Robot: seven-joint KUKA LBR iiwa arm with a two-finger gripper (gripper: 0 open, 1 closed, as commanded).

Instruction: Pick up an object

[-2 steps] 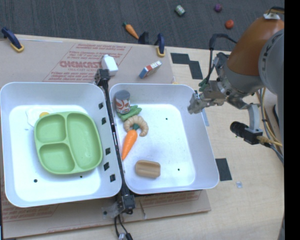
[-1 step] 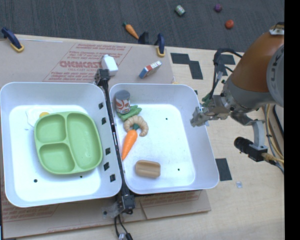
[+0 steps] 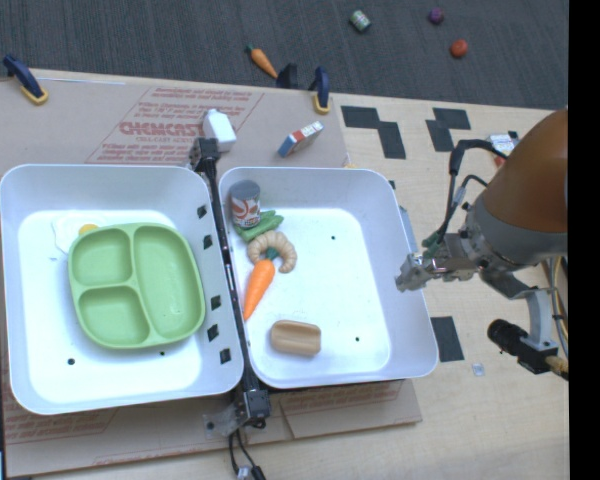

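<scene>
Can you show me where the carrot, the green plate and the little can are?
carrot (image 3: pixel 258 284): camera view, middle of its orange body.
green plate (image 3: pixel 172 278): camera view, floor of its big right compartment.
little can (image 3: pixel 245 210): camera view, its red-and-white side.

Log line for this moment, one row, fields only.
gripper: over right bin's right rim | holding: nothing seen | carrot, bread roll, can: in right bin | green plate: left bin

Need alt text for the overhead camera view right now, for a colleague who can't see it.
The gripper hovers at the right bin's right rim, holding nothing. That bin holds a carrot, bread roll and small can; the left bin holds a green divided plate.
</scene>
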